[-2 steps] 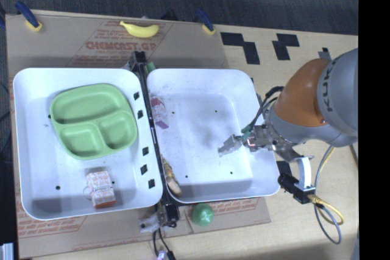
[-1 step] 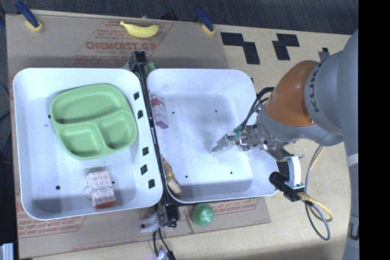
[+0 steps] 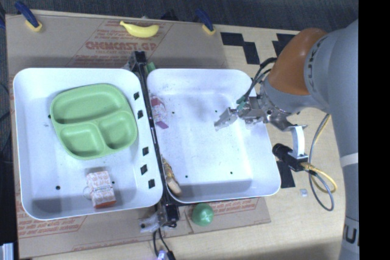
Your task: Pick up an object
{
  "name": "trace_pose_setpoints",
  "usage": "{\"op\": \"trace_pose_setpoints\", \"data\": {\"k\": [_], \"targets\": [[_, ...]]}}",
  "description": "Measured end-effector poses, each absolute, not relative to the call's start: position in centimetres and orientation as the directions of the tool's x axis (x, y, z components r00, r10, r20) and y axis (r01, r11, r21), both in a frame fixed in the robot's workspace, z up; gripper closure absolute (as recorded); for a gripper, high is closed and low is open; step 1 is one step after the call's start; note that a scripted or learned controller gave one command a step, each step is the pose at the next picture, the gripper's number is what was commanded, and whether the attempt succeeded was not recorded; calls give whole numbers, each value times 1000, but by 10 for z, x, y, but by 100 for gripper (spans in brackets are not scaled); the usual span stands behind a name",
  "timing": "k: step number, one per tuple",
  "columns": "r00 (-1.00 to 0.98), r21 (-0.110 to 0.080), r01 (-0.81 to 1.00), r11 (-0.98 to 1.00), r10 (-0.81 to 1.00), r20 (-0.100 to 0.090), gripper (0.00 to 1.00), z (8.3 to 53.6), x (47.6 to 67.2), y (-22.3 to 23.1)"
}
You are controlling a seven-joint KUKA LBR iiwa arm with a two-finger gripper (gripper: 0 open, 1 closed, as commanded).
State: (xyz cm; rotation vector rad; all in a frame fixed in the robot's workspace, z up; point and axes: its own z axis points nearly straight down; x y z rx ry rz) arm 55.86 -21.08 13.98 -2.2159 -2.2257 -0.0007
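My gripper (image 3: 224,121) hangs over bare bin floor, can't tell its finger state; nearest wrapper (image 3: 159,111), off left, looks light, crinkly—pinch mid-body.

You see two white bins (image 3: 24,131) on brown cardboard printed in red (image 3: 116,42). A pale green divided tray (image 3: 91,119) and a red-and-white packet (image 3: 99,187) sit far left of the fingers. The banana (image 3: 139,28) is yellow, the ball (image 3: 202,214) green, the clamps (image 3: 28,15) blue with yellow tips. The arm (image 3: 329,70) is grey, banded orange.
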Motion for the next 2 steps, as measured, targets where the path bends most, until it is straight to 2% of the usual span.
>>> {"op": "trace_pose_setpoints", "data": {"k": [1,2], "targets": [[-5,0,1000,5,1000,1,0,166,611,-211],[-4,-1,1000,4,1000,1,0,202,559,-211]]}}
